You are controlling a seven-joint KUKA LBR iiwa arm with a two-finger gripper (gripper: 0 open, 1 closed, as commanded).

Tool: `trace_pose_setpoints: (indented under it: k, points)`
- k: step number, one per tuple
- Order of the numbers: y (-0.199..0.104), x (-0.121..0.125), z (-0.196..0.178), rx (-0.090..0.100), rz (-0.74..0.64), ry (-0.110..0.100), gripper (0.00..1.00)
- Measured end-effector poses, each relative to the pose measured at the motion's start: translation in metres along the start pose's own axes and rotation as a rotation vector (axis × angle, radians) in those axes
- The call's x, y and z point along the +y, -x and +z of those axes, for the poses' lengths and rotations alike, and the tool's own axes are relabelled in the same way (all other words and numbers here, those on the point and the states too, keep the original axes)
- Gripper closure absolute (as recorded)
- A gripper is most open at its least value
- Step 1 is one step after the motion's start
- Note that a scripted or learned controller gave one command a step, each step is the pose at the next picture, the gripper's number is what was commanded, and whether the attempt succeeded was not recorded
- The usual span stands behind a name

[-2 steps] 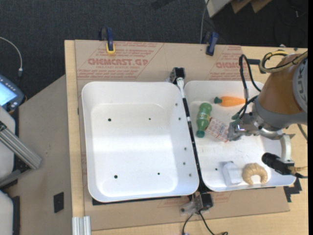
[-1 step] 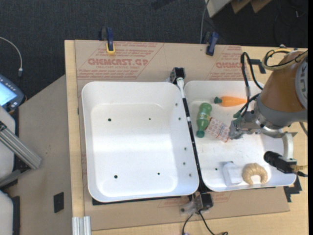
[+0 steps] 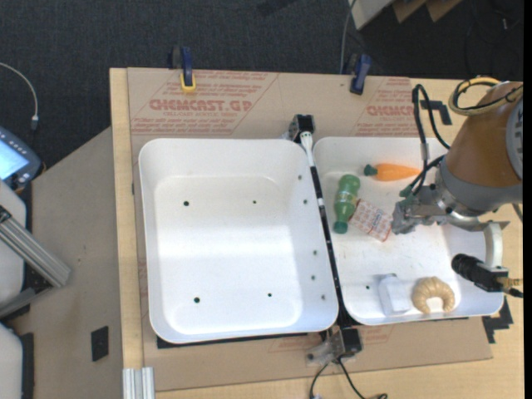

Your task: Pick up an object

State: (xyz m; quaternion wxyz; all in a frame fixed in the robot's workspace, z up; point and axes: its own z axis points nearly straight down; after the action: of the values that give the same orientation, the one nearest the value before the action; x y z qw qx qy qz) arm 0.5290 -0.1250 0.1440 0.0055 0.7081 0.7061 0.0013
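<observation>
The right bin [image 3: 357,304] holds several objects. A green bottle [image 3: 345,201] lies near its left wall. A toy carrot [image 3: 392,171] rests at the back. A small printed packet [image 3: 371,221] lies in the middle. At the front sit a clear grey block [image 3: 392,293] and a tan croissant [image 3: 434,294]. My gripper [image 3: 405,220] reaches down from the right, just beside the packet's right edge and low over the bin floor. I see no object between its fingers.
The left bin [image 3: 166,306] stands beside the right one, with a black strip [image 3: 320,210] along their shared wall. Blue clamps [image 3: 184,59] hold the cardboard base at the back. Black cables [image 3: 424,119] hang by the arm.
</observation>
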Motion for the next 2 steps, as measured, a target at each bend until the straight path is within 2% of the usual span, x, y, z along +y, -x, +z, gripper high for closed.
trace_pose_setpoints:
  k: [2]
  points:
    - [0.0005,0.0008,-0.0197,-0.002,0.000,0.003,1.00]
